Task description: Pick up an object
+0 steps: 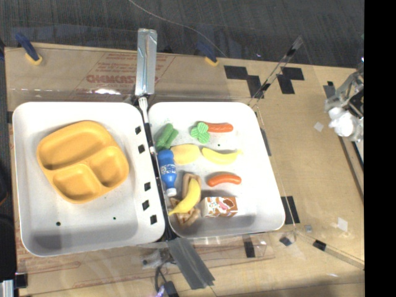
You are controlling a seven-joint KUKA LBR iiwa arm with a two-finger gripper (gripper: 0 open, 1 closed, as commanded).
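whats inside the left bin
The left bin holds a yellow divided tray, lying tilted toward the bin's far left. Whatever the tray covers of the bin floor cannot be seen.

Whitish, dark-framed pincer (343, 124)

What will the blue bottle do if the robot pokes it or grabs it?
The blue bottle lies on its side by the right bin's left wall, so a poke would probably roll it. It looks round and smooth, so fingers may slip. Being small, it seems light. The banana touching it might shift too.
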